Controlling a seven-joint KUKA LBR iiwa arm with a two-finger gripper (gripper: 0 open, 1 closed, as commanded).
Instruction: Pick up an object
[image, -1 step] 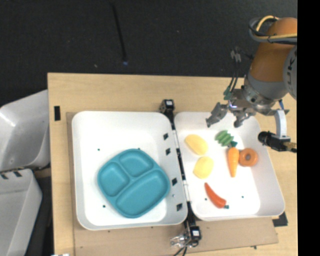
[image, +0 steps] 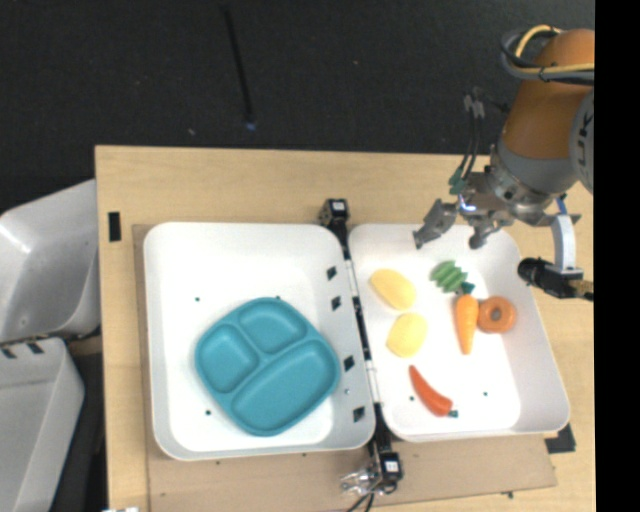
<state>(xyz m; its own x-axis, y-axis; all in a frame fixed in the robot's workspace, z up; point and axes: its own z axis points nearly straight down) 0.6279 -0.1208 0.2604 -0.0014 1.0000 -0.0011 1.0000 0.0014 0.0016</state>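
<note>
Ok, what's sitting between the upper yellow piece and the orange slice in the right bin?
In the camera view, the carrot lies between the upper yellow piece and the orange slice, touching the slice; its green top points toward the bin's far side.

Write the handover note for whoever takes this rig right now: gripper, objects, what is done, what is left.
Gripper: open, holding nothing, above the far edge of the right bin.
Right bin contents: carrot with green top, orange slice touching the carrot, two yellow pieces, red pepper.
Left bin: blue divided plate.
Done: nothing picked up yet.
Left: lower onto one object, close, lift. The green top lies nearest the gripper.
</note>
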